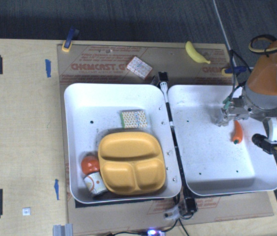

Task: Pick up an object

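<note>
My gripper [223, 118] hangs low over the upper right part of the right bin [202, 151], reaching in from the right. A small orange carrot [236, 132] lies on the bin floor just right of and below the gripper, apart from it. In the left bin [79, 132] a large yellow divided tray [131, 162] lies at the front. A green-and-white packet [133, 118] sits behind it. An orange ball [90, 164] and a white printed can [95, 183] sit at the tray's left.
On the brown board behind the bins lie a yellow banana [196, 53] and a small patterned packet [139, 67]. A black object [163, 76] rests at the bins' shared back corner. The right bin's floor left of the gripper is bare.
</note>
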You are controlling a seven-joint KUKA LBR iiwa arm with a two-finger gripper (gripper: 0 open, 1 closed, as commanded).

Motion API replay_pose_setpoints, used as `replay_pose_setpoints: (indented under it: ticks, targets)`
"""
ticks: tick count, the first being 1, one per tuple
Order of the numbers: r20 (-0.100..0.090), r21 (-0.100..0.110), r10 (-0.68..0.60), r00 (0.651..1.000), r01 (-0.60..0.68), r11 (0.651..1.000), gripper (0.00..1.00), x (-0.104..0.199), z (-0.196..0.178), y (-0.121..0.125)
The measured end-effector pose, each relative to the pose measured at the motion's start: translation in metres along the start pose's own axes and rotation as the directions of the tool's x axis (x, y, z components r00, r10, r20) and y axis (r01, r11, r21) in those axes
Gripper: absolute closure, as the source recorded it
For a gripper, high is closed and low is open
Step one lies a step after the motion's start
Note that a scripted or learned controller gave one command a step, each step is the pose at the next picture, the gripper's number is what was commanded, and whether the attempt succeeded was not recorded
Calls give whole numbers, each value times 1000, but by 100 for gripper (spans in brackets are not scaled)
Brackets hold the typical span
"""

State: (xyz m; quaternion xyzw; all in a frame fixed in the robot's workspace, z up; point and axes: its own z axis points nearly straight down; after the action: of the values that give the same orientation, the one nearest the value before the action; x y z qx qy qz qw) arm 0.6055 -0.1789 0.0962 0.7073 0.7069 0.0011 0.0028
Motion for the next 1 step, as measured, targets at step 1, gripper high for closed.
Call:
replay_pose_setpoints:
  ticks: [1]
  targets:
    - [0, 0, 0, 1000, 0, 1000, 0, 0, 0, 0]
